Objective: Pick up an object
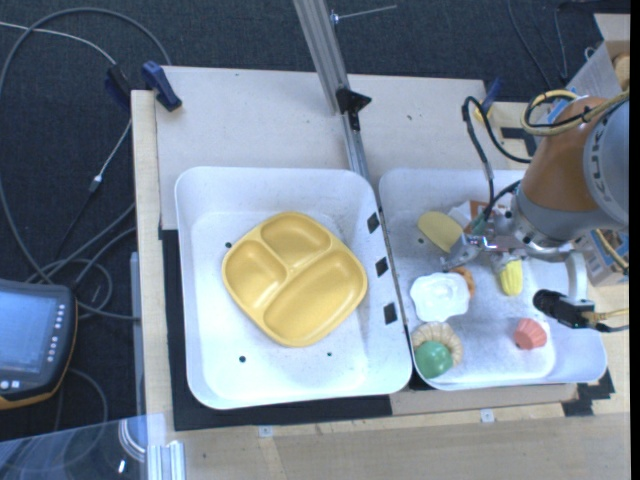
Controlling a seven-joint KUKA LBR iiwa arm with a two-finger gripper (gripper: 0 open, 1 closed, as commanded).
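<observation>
My gripper (478, 241) hangs low over the middle of the right bin (585, 368), with the grey arm and its orange band coming in from the right. A pale yellow wedge (440, 230) lies just left of it. A small orange piece (462, 274) sits right below it. A yellow corn-like piece (511, 277) lies to its lower right. A white lumpy object (440, 296), a green ball on a tan ring (434, 355) and a red-orange block (530, 334) lie nearer the front. I see nothing lifted off the bin floor.
The left bin (200, 208) holds a yellow divided plate (294, 278). A metal pole (325, 38) slants down to the gap between the bins. Cables and a black part (560, 308) hang off the arm over the right bin's right side.
</observation>
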